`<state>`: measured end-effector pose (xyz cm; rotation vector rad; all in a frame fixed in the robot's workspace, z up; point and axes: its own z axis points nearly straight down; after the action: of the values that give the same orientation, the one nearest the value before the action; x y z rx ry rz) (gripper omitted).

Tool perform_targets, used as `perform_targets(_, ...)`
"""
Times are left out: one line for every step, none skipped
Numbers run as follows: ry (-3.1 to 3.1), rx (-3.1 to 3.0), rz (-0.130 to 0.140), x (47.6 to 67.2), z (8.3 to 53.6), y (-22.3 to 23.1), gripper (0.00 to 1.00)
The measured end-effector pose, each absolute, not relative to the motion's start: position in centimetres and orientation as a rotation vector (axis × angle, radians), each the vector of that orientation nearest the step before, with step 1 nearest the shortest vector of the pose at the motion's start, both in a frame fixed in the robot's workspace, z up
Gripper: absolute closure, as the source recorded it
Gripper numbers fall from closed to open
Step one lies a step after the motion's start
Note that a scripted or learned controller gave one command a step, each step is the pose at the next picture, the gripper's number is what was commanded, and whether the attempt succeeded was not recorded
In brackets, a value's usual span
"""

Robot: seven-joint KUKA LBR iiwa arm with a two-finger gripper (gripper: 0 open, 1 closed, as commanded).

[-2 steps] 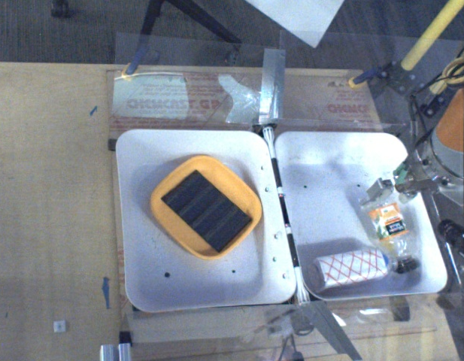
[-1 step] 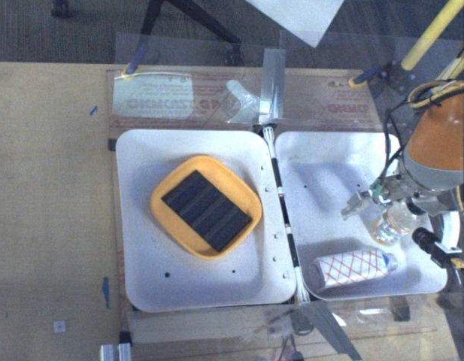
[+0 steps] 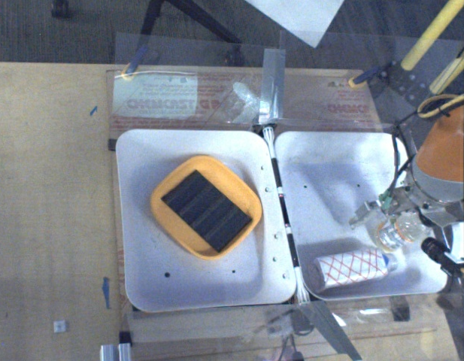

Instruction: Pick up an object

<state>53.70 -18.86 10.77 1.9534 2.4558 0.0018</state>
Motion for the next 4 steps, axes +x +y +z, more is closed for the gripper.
perform_targets(2.49, 1.914, 0.014, 53.1, 8.9, -21.8, 0.0)
perform_targets(2.508, 1.887, 0.015, 48.4, 8.9, -21.9, 0.0)
perform_targets(2.502, 1.889, 0.016, 48.5, 9.8, -21.9, 1.0)
perform_targets(2.551, 1.83, 0.001, 54.9, 18.8, -13.0, 1.0)
